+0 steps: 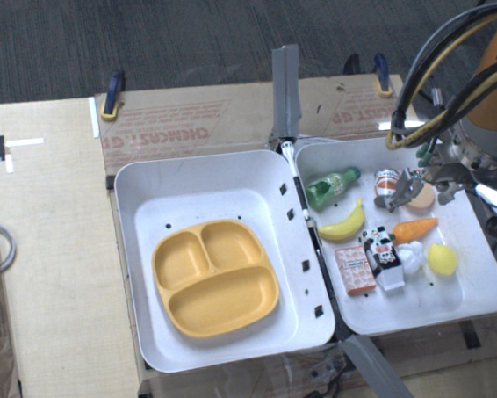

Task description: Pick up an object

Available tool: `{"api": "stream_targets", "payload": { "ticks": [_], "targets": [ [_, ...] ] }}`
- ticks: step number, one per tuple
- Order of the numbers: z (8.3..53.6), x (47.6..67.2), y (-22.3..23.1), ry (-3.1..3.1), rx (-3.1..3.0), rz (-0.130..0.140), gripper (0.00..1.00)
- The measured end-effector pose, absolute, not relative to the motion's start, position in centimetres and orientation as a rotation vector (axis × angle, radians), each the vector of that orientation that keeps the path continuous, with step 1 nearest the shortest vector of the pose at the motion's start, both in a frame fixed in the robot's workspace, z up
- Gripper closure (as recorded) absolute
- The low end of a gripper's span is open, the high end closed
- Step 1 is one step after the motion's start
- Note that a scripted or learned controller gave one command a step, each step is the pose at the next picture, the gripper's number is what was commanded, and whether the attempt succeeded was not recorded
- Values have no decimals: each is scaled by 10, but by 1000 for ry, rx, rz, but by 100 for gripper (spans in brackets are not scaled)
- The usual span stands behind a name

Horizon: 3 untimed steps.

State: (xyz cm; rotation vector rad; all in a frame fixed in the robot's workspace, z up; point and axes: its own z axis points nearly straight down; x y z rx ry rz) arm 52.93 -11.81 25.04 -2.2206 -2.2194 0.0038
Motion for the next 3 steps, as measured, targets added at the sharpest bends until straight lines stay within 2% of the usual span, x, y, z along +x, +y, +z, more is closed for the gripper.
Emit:
{"api": "stream_targets", "payload": {
  "ticks": [1,2,3],
  "targets": [
    [131,521,-98,-2274,-2164,5,0],
    [92,499,-139,-2332,-2107,0,0],
    [102,499,-139,-2330,-2109,-1,100]
  ]
}}
